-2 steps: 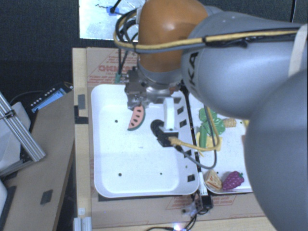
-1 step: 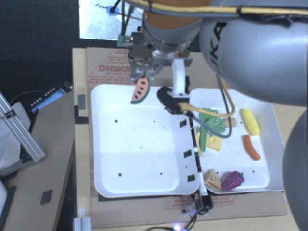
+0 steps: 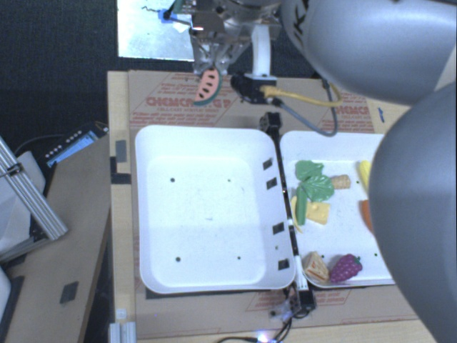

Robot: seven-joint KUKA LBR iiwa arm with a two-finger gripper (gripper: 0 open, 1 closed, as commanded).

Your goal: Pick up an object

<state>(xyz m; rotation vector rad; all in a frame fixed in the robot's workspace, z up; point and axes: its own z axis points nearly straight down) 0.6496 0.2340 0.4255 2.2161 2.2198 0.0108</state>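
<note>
Gripper (image 3: pixel 211 64) raised above the far edge of the left bin (image 3: pixel 153 148), fingers clenched on a watermelon slice (image 3: pixel 208 85), pink with a green rind, hanging over the cardboard beyond the bin's rim. In the right bin (image 3: pixel 323 147), close to the divider: green leafy pieces (image 3: pixel 312 181), a yellow wedge (image 3: pixel 318 214) just beside them, a tan bit (image 3: pixel 341 183) near the leaf, purple grapes (image 3: pixel 345 267) and a brownish piece (image 3: pixel 315 267) at the near corner. Yellow item (image 3: pixel 365 173) and orange item (image 3: pixel 367 214) partly hidden by the arm.
</note>
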